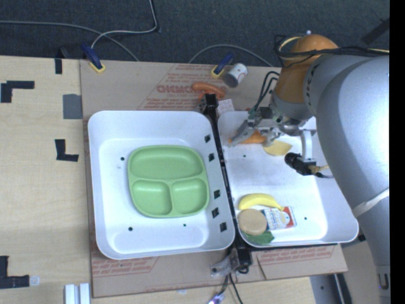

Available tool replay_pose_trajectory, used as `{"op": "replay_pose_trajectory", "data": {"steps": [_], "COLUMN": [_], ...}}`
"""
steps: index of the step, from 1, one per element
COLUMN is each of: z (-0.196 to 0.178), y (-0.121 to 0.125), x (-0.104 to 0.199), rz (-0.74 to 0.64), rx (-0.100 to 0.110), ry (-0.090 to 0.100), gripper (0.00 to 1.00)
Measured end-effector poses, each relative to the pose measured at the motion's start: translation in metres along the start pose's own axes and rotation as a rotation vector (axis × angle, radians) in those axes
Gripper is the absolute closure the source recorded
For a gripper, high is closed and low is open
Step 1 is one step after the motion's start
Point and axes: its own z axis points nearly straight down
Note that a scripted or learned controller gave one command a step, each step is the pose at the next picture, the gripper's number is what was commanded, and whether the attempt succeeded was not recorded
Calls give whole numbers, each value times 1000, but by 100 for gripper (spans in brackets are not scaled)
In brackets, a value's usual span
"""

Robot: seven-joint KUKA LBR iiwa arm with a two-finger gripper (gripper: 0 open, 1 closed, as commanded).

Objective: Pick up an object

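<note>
You see two white bins side by side on the bench. The left bin (104,170) carries a green divided plate (168,180) lying flat near its middle, with three compartments. The right bin (329,223) holds the loose things.

The arm (354,125) comes in from 3 o'clock and covers much of the right bin's far side. Its orange band (297,75) sits toward 1 o'clock of the view. The gripper (243,133) is low over the top left corner of the right bin, about 11 o'clock inside that bin, close to the dividing wall between the bins. You cannot tell from this picture whether the jaws are released or clenched, because they are seen at a slant and are blurred.

Just beside the gripper, at its 3 o'clock, lies an orange object (254,139), and a pale yellow piece (277,148) lies a little farther, toward 4 o'clock. You cannot tell whether the gripper touches the orange object.

At 6 o'clock of the right bin, near its front left corner, a banana (259,201) lies curved above a round tan object (252,221). A small printed packet (280,218) lies just beside the round object at its 3 o'clock, and a green leaf-like piece (264,237) shows at its lower edge.

Behind the bins, at 12 o'clock, a small grey cylinder (235,75) lies on the cardboard sheet (145,87).
</note>
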Motion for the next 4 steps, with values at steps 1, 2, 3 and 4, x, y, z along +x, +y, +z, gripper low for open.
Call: {"op": "replay_pose_trajectory", "data": {"steps": [1, 2, 3, 4], "z": [2, 1, 1, 1], "y": [-1, -1, -1, -1], "x": [13, 0, 6, 12], "rz": [1, 1, 1, 2], "rx": [4, 2, 1, 3], "ry": [-2, 0, -1, -3], "gripper": [0, 0, 0, 0]}}
